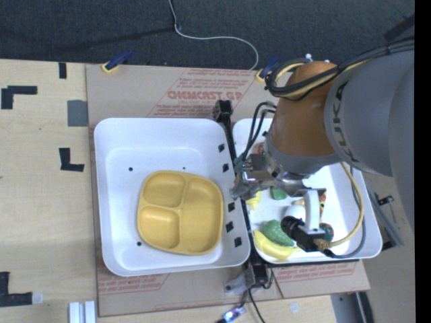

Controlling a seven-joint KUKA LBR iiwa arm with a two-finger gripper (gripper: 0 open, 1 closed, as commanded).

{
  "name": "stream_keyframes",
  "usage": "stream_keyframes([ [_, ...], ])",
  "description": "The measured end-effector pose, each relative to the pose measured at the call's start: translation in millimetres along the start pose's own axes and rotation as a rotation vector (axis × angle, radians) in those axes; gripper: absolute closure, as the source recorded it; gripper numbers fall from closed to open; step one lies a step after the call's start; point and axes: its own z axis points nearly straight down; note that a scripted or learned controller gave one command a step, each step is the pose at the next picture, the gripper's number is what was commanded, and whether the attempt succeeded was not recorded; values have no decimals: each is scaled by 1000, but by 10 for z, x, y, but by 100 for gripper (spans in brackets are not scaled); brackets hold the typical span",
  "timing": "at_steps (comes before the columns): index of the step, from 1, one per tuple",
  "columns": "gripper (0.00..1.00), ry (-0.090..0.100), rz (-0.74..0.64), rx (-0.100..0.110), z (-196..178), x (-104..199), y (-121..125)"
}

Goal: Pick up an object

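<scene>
**Hand low over the right bin's left side, grip hidden**

The hand (249,180) sits under the orange wrist band, low over the left part of the right bin (360,244) and close to the wall that bin shares with its neighbour. The arm's bulk covers it from above, so I cannot tell whether it is open or closed, and nothing can be seen held in it.

Just beside the hand, toward the near side, lies a small yellow scrap (254,200), and a little to its right a small green piece (278,194). Nearer the front wall of the same bin, a larger green object (273,231) rests on top of a yellow curved object (271,249), the two touching. A small orange-red bit (322,196) shows near the right wall; it is too small to identify.

The left bin (111,136) holds a yellow divided plate (180,212), lying flat toward its front right.

Both bins stand on a cardboard sheet (195,93) laid on the wooden worktop (40,200).
</scene>
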Motion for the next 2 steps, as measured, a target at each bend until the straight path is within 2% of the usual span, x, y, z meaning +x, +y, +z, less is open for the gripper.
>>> stream_keyframes([
  [2, 100, -1, 2, 0, 76, -21, -140],
])
